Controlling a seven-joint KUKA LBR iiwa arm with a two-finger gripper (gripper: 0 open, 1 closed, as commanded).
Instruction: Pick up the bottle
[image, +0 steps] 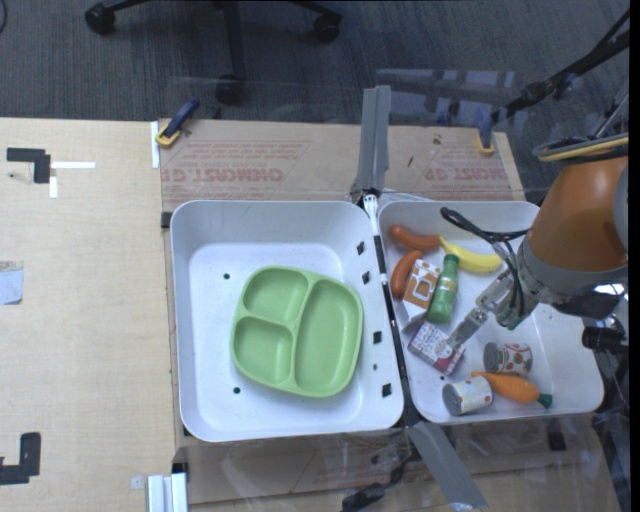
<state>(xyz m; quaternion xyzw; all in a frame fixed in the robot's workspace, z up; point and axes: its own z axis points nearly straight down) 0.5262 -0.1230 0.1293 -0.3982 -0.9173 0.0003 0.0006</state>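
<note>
Hovering low in the right bin (570, 215), the gripper (462, 335) hangs just right of the green bottle (443, 290), fingers slightly apart, holding nothing.

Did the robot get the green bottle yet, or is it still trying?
Not yet. The green bottle lies in the right bin among the toy food, next to the banana and a small carton, with nothing lifting it. So far the arm has only reached over that bin, its end effector low beside the bottle, near a pink packet. Grabbing and lifting the bottle are left.
</note>
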